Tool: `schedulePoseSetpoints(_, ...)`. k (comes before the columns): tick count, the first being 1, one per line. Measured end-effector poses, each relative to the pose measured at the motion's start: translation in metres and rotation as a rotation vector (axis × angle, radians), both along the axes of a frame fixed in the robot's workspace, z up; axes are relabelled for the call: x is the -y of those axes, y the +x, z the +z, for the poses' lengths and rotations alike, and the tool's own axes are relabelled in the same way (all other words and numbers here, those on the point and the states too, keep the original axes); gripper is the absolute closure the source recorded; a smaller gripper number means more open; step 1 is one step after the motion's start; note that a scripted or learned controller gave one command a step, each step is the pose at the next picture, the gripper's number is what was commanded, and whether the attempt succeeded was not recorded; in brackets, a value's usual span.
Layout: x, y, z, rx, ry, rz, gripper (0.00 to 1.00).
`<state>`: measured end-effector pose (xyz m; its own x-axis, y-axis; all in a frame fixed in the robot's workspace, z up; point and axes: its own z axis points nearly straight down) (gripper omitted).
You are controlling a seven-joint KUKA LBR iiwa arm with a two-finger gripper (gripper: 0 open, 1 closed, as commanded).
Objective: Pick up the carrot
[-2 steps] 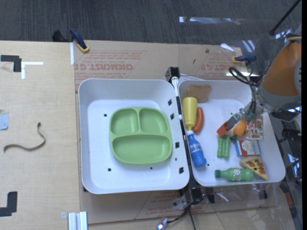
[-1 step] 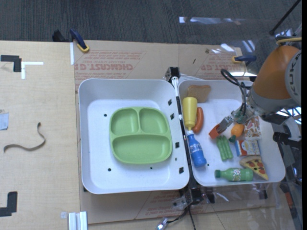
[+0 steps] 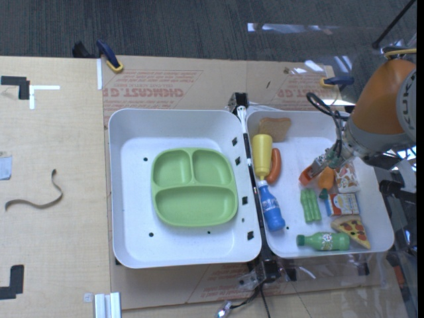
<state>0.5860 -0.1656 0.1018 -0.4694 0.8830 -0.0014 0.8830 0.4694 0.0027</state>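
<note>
Reference landmark: the yellow bottle point(image 3: 262, 154), standing against the left wall of the right bin point(image 3: 298, 134). Well to its left, the plate point(image 3: 192, 187) sits in the left bin point(image 3: 119, 177); it plays no part in this step. Touching the bottle on its right is the sausage point(image 3: 274, 166). Further right of the bottle, past a bare strip of floor, lies the carrot point(image 3: 309, 174), tilted, its upper end running under the gripper point(image 3: 328, 161). The gripper is right of the bottle at about the same height, low over the carrot's upper end. I cannot tell from here whether it is spread, closed, or pinching anything, so I treat the carrot as not yet secured. Hazards, as I judge them:

1. The grip point is at one end, not the middle, so the carrot may pivot or slip out on lift.
2. The carton point(image 3: 346, 177) lies just beyond the gripper, further right of the bottle, and may be caught along with the carrot or in its place.
3. The green sticks point(image 3: 309, 204), right of and below the bottle, lie near the carrot's lower end, and a dragged carrot could push them.

Confirm the hold before I count the lift as good.
</note>
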Motion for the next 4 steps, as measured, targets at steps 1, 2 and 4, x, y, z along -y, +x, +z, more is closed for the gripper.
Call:
schedulePoseSetpoints(1,-0.053,-0.040,-0.010,-0.003,0.000,0.372,1.00)
schedulePoseSetpoints(2,-0.052,-0.039,-0.001,0.000,-0.001,0.368,1.00)
schedulePoseSetpoints(4,-0.051,-0.037,0.018,0.006,-0.002,0.364,1.00)
